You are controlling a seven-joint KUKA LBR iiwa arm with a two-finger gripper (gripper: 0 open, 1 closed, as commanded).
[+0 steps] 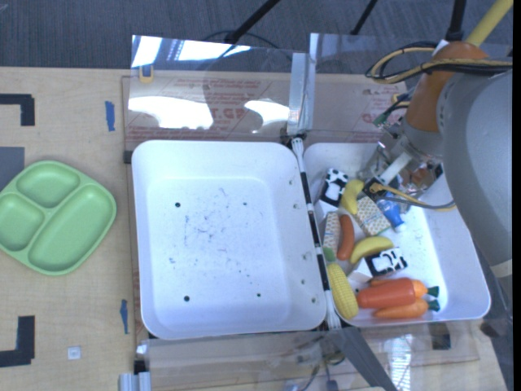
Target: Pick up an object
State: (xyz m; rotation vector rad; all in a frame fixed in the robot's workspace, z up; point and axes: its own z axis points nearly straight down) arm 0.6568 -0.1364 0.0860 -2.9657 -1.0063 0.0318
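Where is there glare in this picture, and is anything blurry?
In the camera view, bright glare sits on the clear panel behind the left bin; the arm at the right looks soft and blurred, and the gripper over the right bin is hard to make out; the toys, like the carrot, are fairly sharp.

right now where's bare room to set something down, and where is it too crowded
The left bin shows a bare white floor wall to wall. The green divided plate on the wooden bench is bare too. The right bin is crowded: bananas, hot dog, corn and carrots pack its left side, with the gripper above them. A bare strip runs along its right wall.
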